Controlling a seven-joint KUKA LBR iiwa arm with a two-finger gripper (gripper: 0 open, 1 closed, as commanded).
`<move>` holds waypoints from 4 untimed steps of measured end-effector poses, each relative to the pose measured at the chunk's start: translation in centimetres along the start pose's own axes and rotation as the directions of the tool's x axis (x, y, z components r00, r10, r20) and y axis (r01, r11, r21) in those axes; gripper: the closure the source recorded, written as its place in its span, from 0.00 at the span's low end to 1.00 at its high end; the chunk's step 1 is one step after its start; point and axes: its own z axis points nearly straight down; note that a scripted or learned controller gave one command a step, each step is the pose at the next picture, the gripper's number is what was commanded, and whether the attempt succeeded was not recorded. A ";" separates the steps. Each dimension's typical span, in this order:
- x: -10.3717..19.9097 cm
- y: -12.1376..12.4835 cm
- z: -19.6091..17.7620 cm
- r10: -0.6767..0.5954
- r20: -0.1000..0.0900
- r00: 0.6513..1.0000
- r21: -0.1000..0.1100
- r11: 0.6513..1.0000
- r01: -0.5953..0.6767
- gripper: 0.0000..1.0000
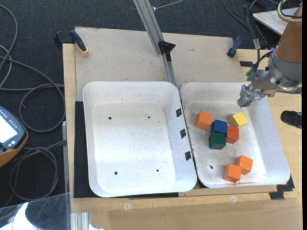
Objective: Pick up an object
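- The arm enters from the right edge, and its orange band sits above a grey wrist.
- The hand hangs over the upper right part of the right bin, close to the bin's far rim.
- The hand's tip is small and blurred here, so I cannot tell how far it is open, and no block shows inside it.
- The yellow block lies just below the hand, apart from it, and is the nearest object to it.
- An orange block sits alone to the left of the cluster, near the bin's middle.
- A blue block sits on or against a dark green block; a red-orange block touches them on their right.
- Two more orange blocks lie touching each other near the bin's front right corner, well apart from the cluster.
- The left bin sits beside the right one, their inner rims meeting along the centre; its floor shows only dark specks.
- Both bins rest on the counter, a pale board held by blue clamps at its far corners.
- A grey metal bar slants down from the top to the gap between the bins.
- Black cables lie on the dark floor to the left of the counter.
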 end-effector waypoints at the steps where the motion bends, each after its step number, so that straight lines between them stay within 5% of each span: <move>1: 5.1 0.8 1.3 0.000 0.000 1.000 0.001 1.000 0.000 1.00; 4: 22.1 3.8 -0.2 0.000 0.000 1.000 -0.003 1.000 0.000 1.00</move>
